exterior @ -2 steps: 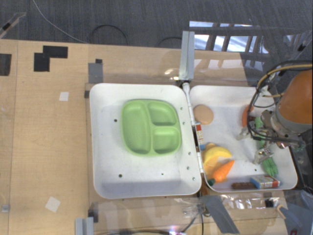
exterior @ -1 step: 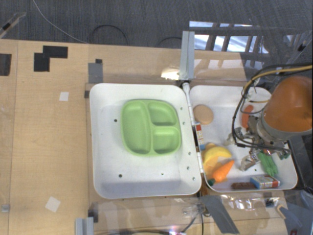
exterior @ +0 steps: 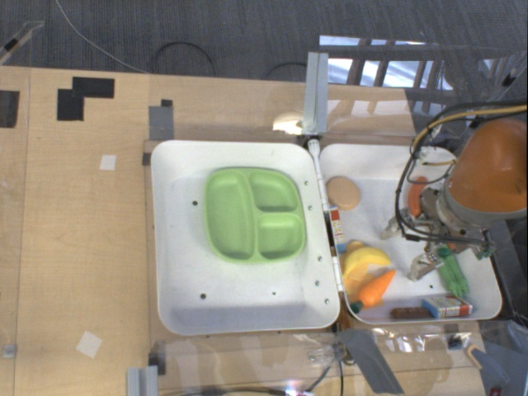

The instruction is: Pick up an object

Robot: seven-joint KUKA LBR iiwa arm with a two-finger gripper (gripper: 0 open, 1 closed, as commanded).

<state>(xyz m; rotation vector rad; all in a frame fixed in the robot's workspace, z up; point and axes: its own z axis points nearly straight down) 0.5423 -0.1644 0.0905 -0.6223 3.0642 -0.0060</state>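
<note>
Hovering low over the right bin [exterior: 487, 299], gripper [exterior: 429, 264] beside a green object [exterior: 453, 275]!
Fingers' state: cannot tell. Smooth yellow lemon [exterior: 365, 262] touches tapered orange carrot [exterior: 375, 288]; glossy divided green plate [exterior: 253, 214] lies left.

A robotics lab, by every sign. A light wooden bench [exterior: 74, 246] bearing two shallow white bins [exterior: 239, 312] side by side, held in place by grey metal brackets [exterior: 316, 89] — a test rig, not furniture. Black marker shapes [exterior: 82, 96] and small pale squares [exterior: 108, 162] stuck to the benchtop. Grey office carpet [exterior: 206, 15] behind, with a thin cable [exterior: 91, 35] trailing across it. Toy-like props in the bins — a green divided plate [exterior: 252, 214], a plastic carrot [exterior: 375, 289]. Bundled cables [exterior: 429, 139] looped over a grey-and-orange industrial arm [exterior: 491, 172].
</note>
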